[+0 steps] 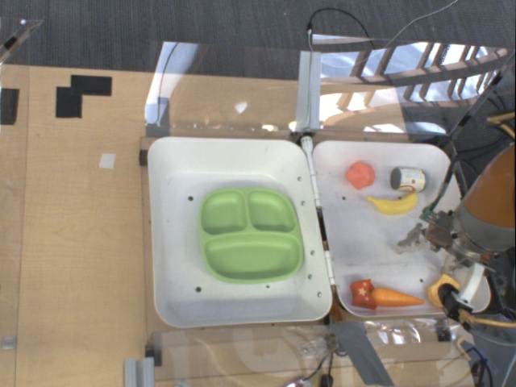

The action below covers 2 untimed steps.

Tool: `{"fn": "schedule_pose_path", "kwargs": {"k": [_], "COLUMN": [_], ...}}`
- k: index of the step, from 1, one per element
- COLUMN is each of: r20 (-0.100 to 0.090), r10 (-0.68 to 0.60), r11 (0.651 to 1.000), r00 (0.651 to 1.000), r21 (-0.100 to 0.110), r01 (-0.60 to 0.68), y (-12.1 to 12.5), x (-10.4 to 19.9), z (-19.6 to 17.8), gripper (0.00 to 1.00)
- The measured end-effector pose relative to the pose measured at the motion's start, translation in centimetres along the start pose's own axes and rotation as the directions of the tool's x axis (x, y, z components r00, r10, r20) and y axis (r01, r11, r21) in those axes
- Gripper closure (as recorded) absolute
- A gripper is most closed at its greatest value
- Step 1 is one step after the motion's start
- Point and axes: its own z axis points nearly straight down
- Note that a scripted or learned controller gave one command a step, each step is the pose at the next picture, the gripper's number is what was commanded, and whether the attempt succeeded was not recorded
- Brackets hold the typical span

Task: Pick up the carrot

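Note:
The orange carrot (397, 299) lies along the front wall of the right bin (347, 240), its tip pointing right. A red vegetable (363, 293) touches its left end. My gripper (414, 238) hangs over the right half of that bin, above and slightly right of the carrot and apart from it. Nothing shows between its tips. The arm's orange band (493, 200) sits at the view's right edge.
In the right bin's back half are a red round fruit (360, 174), a small can (409, 179) on its side and a yellow banana (394, 204) just behind the gripper. The left bin (173, 216) holds a green divided plate (250, 234).

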Motion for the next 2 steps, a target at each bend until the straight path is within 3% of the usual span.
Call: {"fn": "schedule_pose_path", "kwargs": {"k": [1, 2], "r20": [-0.003, -0.002], "r10": [-0.004, -0.004], "r11": [1.0, 1.0], "r00": [1.0, 1.0], "r21": [-0.004, -0.004], "r01": [0.004, 0.004], "y": [0.3, 0.29], "x": [0.31, 0.31], "z": [-0.95, -0.94], "gripper": [1.0, 0.0]}}
